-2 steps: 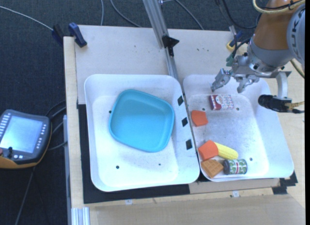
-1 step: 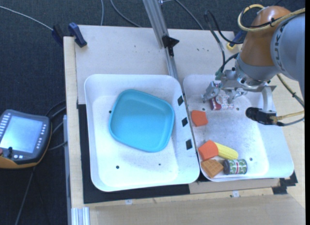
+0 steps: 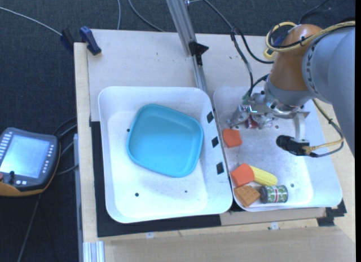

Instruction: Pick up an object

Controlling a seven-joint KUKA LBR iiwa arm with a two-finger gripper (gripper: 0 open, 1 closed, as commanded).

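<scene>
Gripper (image 3: 254, 114), jaw state indiscernible and nothing visibly held, hangs just up-right of the nearest object, an orange block (image 3: 232, 138).

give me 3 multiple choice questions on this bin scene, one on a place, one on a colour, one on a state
1. Where does the blue plate lie?
A. in the left bin
B. in the right bin
C. on the floor

2. What colour is the small block closest to the gripper?
A. green
B. orange
C. purple

3. How does the can rest?
A. standing upright
B. on its side
C. stacked on the plate

Answers: 1 A, the plate sits within the left bin. 2 B, the block just below the gripper in the right bin is orange. 3 B, the can's length runs along the bin floor, beside the corn cob.
</scene>
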